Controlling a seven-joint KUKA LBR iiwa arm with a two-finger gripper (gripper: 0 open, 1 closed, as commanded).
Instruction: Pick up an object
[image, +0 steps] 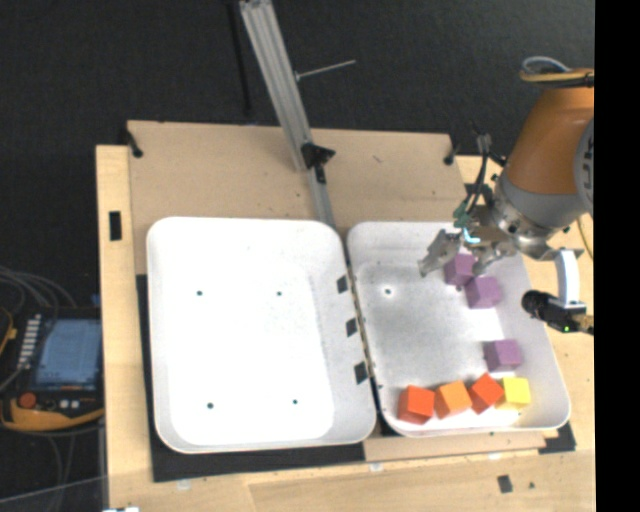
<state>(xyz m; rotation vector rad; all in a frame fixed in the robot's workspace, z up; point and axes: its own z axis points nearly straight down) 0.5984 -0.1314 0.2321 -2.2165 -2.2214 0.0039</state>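
My gripper hangs over the back of the right bin, its grey fingers spread apart. A purple block lies between and just below the fingertips, and the fingers stand wider than the block. A second purple block touches it on the near right. A third purple block sits further forward. Along the bin's front edge runs a row of blocks: red-orange, orange, red and yellow.
The left bin lies beside the right one, with black clips along the seam between them. A metal pole rises at a slant behind the bins. A teach pendant sits off the bench's left side.
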